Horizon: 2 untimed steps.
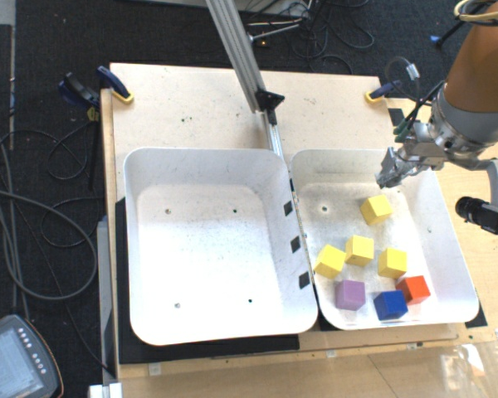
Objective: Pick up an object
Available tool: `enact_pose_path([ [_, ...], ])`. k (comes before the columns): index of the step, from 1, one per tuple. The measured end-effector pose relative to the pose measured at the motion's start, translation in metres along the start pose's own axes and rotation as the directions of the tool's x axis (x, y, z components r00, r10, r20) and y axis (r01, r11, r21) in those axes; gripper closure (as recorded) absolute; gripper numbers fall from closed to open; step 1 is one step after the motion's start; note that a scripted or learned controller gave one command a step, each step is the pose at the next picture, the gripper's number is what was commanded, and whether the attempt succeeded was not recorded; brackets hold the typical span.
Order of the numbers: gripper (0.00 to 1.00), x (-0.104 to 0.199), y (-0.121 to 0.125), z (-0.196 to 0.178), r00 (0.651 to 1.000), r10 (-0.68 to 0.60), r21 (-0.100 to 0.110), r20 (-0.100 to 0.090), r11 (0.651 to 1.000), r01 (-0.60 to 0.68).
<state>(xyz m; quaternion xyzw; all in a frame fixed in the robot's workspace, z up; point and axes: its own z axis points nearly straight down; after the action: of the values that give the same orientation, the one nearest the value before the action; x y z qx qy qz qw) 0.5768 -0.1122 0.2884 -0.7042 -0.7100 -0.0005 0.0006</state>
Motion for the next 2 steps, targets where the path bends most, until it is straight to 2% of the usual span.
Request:
enact_pose_path([
  [1,1.00,0.051,-0.019,0.021,1.000,0.001,0.002,0.000,1.000,-0.001],
  [2,1.00,0.109,-0.033,0.023,1.000,-0.001,0.002,-0.001,1.000,0.001],
])
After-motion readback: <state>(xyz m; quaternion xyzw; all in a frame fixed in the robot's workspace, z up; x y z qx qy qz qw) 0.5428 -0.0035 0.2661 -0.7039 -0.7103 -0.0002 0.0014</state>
